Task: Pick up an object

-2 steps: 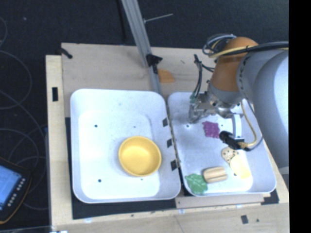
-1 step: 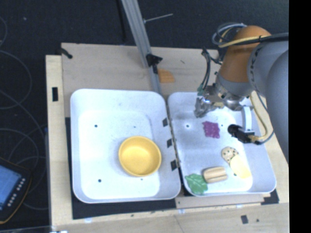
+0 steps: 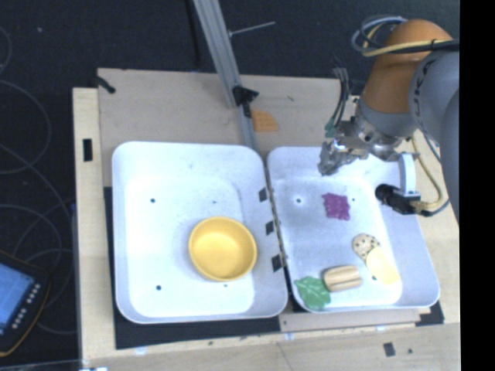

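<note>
From my remote seat I saw the wooden bench (image 3: 178, 107) carrying the left bin (image 3: 139, 168) and the right bin (image 3: 305, 172), touching along their inner rims. The grey arm (image 3: 406, 68) with its orange band came in from the right and ended over the far part of the right bin. A yellow bowl (image 3: 223, 247) sat upright in the left bin, toward its near right side. The gripper (image 3: 334, 161) hung above the right bin's far end, just beyond a purple object (image 3: 336, 205); the blur there was such that I could not tell how the fingers stood, and nothing showed between them. Near the front of that bin lay a tan roll-shaped piece (image 3: 342, 277), touching a green leafy piece (image 3: 312, 291) at its left. A pale yellow piece (image 3: 382, 267) lay beside a small spotted round thing (image 3: 364, 244).
</note>
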### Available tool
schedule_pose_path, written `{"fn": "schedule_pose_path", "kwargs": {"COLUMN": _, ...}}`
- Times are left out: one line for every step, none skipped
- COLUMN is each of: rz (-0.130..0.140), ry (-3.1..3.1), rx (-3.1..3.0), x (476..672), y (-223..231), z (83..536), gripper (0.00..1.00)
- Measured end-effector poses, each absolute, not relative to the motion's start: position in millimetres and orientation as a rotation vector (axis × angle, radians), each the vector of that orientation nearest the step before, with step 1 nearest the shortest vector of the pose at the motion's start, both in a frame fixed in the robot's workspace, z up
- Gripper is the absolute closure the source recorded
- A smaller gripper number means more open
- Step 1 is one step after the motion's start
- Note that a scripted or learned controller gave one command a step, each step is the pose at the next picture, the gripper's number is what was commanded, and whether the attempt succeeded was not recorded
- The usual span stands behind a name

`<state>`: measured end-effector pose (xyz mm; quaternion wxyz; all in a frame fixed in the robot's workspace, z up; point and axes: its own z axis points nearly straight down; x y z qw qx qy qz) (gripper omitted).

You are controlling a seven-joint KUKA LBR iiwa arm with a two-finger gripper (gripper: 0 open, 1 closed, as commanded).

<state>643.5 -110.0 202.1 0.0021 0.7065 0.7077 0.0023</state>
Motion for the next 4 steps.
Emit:
{"fn": "schedule_pose_path", "kwargs": {"rz": 0.008, "ry": 2.222, "rx": 2.214, "x": 637.1, "y": -107, "z": 252, "gripper": 1.00}}
{"fn": "schedule_pose_path", "kwargs": {"rz": 0.006, "ry": 2.225, "rx": 2.215, "x": 638.1, "y": -107, "z": 272, "gripper": 1.00}}
{"fn": "schedule_pose_path", "kwargs": {"rz": 0.004, "ry": 2.231, "rx": 2.214, "x": 614.8, "y": -59, "z": 278, "gripper": 1.00}}
{"fn": "schedule_pose_path", "kwargs": {"rz": 0.003, "ry": 2.232, "rx": 2.213, "x": 595.9, "y": -10, "z": 282, "gripper": 1.00}}
